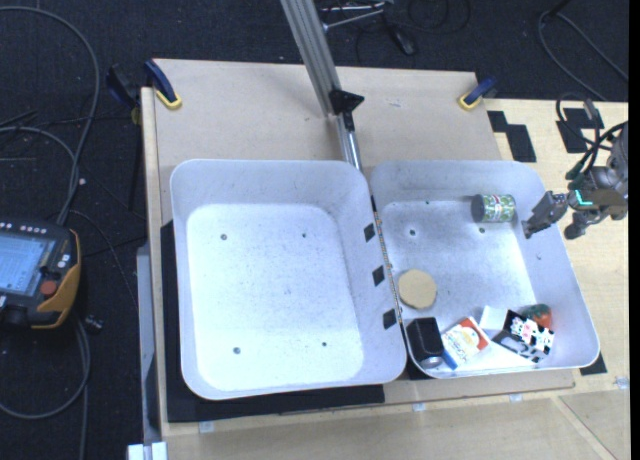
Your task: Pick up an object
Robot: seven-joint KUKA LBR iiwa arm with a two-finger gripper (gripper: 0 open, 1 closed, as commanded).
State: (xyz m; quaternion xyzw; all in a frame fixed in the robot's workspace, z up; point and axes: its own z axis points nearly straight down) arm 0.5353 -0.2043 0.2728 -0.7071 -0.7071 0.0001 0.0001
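Note:
The right bin (455,183) holds several objects. A small green can (493,208) lies on its side near the far right corner. A tan round disc (418,289) rests by the bin's left wall. Along the near edge lie a black block (425,338), an orange and white packet (465,337), a black and white patterned item (527,335) and a small red and green piece (541,313). My gripper (559,221) hangs over the bin's right rim, just right of the can, open with nothing between its fingers.
The left bin (200,193) sits beside the right one on the wooden bench (250,108). A slanted metal pole (312,38) rises from the seam between the bins. Yellow and blue clamps (163,88) grip the bench's far corners.

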